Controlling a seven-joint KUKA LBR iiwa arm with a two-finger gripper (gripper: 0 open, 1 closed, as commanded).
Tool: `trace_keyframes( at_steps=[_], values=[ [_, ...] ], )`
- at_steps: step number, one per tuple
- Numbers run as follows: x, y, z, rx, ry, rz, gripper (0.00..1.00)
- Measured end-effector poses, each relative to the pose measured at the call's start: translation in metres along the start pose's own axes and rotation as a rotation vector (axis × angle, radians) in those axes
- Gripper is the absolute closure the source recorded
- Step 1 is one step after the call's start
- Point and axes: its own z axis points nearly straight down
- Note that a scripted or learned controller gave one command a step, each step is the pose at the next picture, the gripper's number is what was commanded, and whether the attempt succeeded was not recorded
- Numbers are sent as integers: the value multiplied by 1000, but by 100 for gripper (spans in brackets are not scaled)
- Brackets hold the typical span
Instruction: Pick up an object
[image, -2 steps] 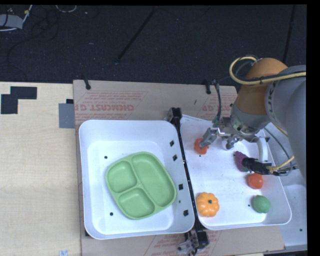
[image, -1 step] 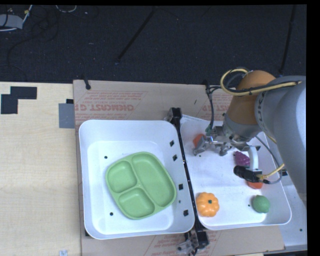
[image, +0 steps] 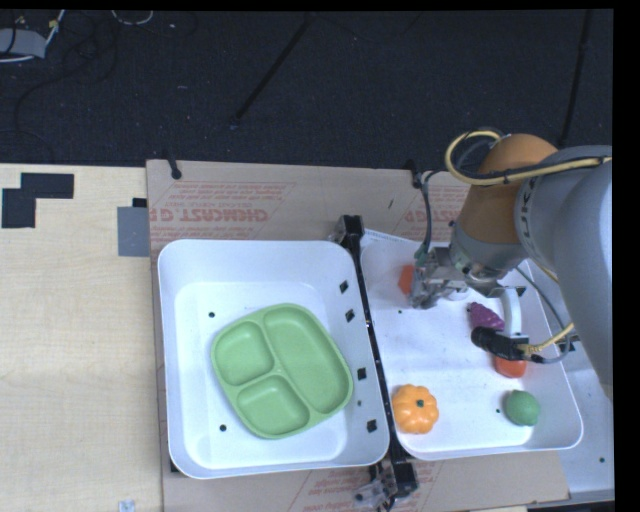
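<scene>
I see the arm (image: 540, 215) reaching in from the right, its orange band above the wrist, with the tool (image: 432, 290) hanging low over the far left part of the right bin (image: 560, 425). I take the right bin as my landmark. The tool's tip is dark and cluttered with cables, and I cannot tell whether it is open or closed, nor whether anything sits in it.

Inside the right bin, just left of the tool and touching its outline, I see a small orange-red object (image: 406, 278) against the bin's far left wall, partly hidden. To the right of the tool lies a small purple object (image: 486, 316), near the bin's middle right. Just in front of that sits a red object (image: 511, 366) with a black part of the arm's gear lying across its top. In the bin's near right corner rests a green ball-like object (image: 520, 408). In the bin's near left corner stands a small orange pumpkin (image: 414, 409), close to the wall shared with the other bin.

Left of the right bin, touching it along a black clipped seam, the left bin (image: 190, 290) holds a green divided plate (image: 280, 370) with three compartments, lying flat. Both bins sit on a cardboard sheet (image: 260, 200) on the pale wooden counter (image: 70, 340)
</scene>
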Motion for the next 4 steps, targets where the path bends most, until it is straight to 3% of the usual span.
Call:
trace_keyframes(
  at_steps=[2,3,4],
  values=[
    [6,-8,-89,-6,-1,-1,100],
    [4,-8,-105,-5,-1,-1,100],
    [51,-30,-118,-1,2,-4,100]
  ],
)
